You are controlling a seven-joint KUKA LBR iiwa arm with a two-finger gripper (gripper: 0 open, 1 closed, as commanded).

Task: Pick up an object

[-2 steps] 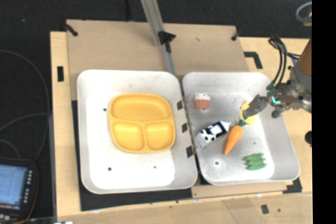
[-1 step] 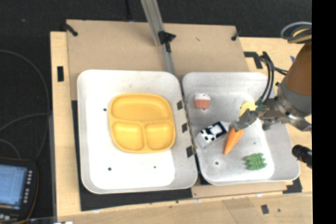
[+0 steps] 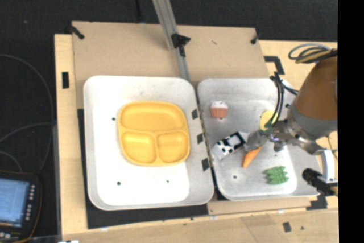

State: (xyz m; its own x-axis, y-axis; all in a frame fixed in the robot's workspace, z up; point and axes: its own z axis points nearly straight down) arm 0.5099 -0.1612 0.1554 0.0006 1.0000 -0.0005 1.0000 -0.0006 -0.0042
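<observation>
The right bin holds several small objects: a pink and white cupcake-like piece, a black and white toy, an orange carrot, a green leafy piece and a yellow object partly hidden by the arm. My gripper hangs over the middle of the right bin, just above the carrot's upper end and below the yellow object. Nothing shows as lifted.
The left bin holds a yellow divided plate. A metal pole slants down to the gap between the bins. The arm's orange and grey body covers the right bin's right edge. A screen sits at the lower left.
</observation>
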